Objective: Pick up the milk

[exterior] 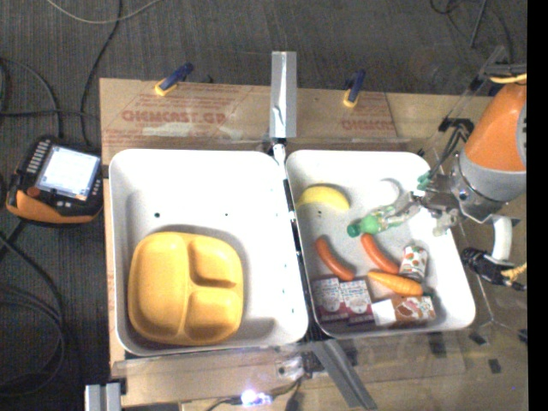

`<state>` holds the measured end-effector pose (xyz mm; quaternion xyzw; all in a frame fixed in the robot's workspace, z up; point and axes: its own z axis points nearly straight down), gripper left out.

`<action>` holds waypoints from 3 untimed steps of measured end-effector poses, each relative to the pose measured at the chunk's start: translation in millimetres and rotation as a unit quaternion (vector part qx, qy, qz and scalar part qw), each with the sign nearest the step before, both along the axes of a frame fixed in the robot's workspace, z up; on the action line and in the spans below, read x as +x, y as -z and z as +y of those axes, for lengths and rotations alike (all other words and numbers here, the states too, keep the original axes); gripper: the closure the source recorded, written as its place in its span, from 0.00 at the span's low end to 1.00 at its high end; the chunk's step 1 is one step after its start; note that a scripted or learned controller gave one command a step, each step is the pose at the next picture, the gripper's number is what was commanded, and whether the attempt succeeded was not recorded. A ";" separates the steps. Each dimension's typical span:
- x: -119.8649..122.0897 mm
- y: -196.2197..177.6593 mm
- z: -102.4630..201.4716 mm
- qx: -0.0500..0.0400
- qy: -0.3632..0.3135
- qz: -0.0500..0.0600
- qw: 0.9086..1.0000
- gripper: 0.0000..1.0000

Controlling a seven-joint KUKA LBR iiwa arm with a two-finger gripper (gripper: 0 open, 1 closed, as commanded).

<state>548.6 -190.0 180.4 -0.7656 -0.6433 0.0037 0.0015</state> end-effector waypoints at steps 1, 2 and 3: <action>-31.8 92.7 -13.0 0.004 -0.076 -0.007 0.997 0.00; -30.9 86.0 -16.6 0.002 -0.075 -0.007 0.997 1.00; -64.8 -2.3 102.9 0.002 -0.125 -0.002 0.992 1.00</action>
